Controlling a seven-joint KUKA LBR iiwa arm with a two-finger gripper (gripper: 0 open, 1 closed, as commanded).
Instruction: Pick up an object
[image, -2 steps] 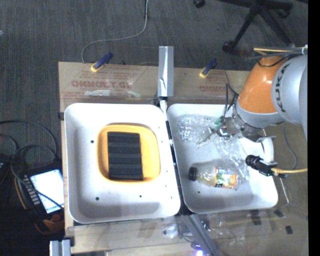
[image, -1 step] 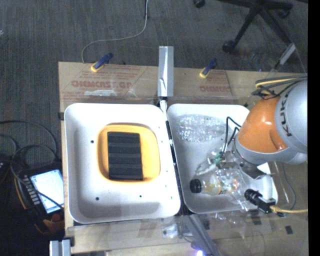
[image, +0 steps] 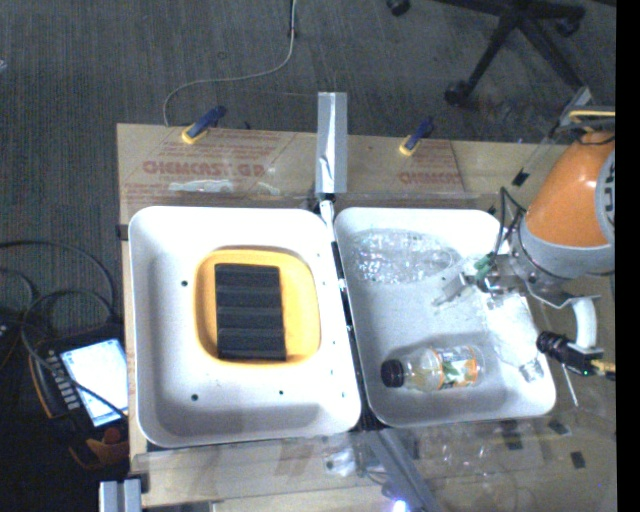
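Clear plastic marks the small bottle (image: 432, 369) with a dark cap and orange label, lying on its side in the right white bin (image: 400, 400), below and slightly left of the pincer (image: 470, 282). A crumpled transparent bag (image: 400, 255) lies just to the pincer's upper left. Whether the pincer is open cannot be told.

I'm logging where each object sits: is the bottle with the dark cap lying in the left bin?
No, the bottle lies on its side in the right bin, near its front edge.
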